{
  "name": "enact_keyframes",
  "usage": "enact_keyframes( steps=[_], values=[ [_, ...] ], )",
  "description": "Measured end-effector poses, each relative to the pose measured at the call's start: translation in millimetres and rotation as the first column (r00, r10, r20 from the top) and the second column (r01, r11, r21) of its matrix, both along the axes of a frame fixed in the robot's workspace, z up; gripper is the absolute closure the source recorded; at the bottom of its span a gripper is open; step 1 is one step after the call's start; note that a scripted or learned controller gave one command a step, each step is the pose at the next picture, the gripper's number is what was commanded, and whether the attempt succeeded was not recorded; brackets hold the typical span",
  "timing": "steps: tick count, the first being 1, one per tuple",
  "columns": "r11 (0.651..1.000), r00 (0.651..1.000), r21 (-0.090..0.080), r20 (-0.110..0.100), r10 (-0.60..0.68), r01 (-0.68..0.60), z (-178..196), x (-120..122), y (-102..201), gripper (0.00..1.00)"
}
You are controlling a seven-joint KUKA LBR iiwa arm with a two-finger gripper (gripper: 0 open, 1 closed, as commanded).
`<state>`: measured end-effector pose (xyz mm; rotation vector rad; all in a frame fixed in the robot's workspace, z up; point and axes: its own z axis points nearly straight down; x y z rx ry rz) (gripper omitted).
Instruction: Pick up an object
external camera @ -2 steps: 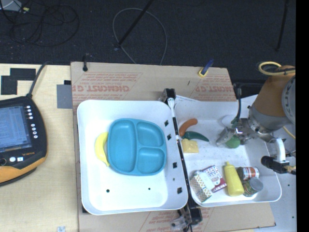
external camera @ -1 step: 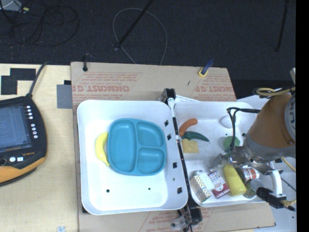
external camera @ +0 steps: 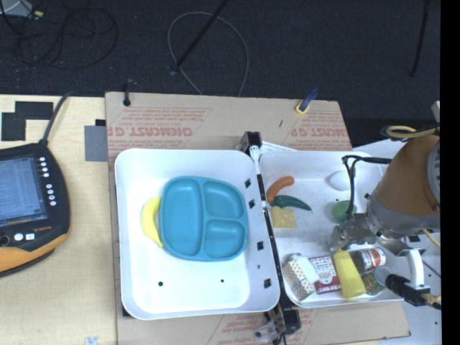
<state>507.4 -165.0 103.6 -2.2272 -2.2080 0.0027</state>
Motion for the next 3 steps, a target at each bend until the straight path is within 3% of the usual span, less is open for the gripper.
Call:
enact_keyframes(
  steps=[1, 2, 3],
  values=[
    [1.0, 1.0, -0.003, 0.011, 0.007, -0.007, 75.4, -30.9, 16.7, 1.0],
    [1.0, 1.0, -0.001, 0.003, 0.003, -0.003, 70.1, -32.0, 16.1, 0.0],
    [1.0, 1.0, -0.004, 0.013, 0.01, -0.01, 6.4, -29.0, 8.6, 0.0]
  ],
)
